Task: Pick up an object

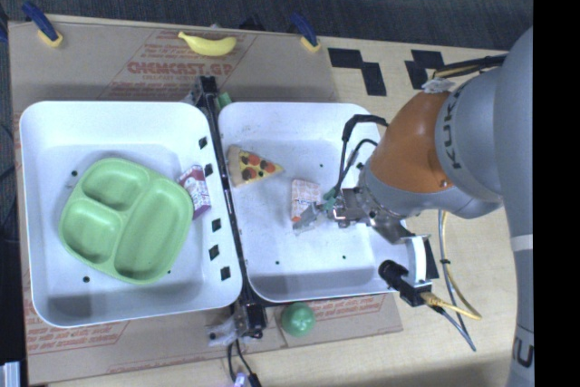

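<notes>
Low over the floor of the right-hand shallow white bin [272, 272], the two-finger gripper [313, 215] is seen reaching in from the right, and its fingers are judged to be slightly apart, with nothing gripped between them; the view is coarse, so this is said with some reserve. Just beside the fingertips, touching or nearly so, a small pale packet with a reddish print [304, 195] is lying flat on the bin floor. It is judged to be light, thin and somewhat crushable, and probably slippery on the smooth plastic; it would best be taken across its narrow width, near the middle, with the fingertips pressed right down to the floor so that an edge is caught.

Further left in the same bin, a toy pizza slice [250, 165] is lying near the dividing wall. Beyond that wall, in the left-hand white bin [36, 195], a green compartmented plastic plate [125, 220] is resting, with a small dark red wrapper [195, 187] just beside it. On the tabletop [471, 349], a yellow toy banana [207, 42] and a green ball [296, 318] are lying outside the bins.
</notes>
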`<action>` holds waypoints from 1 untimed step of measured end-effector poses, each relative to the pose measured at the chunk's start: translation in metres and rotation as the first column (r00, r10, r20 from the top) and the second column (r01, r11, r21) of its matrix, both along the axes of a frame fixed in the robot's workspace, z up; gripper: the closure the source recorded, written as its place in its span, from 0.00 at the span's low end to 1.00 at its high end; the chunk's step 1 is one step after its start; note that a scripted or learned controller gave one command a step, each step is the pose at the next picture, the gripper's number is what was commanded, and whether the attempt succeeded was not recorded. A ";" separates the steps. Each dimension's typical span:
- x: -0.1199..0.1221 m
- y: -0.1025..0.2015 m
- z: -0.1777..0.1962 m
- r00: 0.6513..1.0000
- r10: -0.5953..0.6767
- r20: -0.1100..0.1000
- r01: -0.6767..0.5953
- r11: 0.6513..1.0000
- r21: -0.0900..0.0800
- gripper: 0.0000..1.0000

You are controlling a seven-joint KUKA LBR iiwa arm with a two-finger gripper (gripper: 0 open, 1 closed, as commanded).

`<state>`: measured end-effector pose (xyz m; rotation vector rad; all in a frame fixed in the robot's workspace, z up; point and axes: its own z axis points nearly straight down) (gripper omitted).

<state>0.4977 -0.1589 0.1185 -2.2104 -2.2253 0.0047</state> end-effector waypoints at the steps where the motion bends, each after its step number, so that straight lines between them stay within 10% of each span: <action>1: 0.066 -0.017 0.012 1.000 -0.003 0.004 0.003 1.000 -0.001 0.00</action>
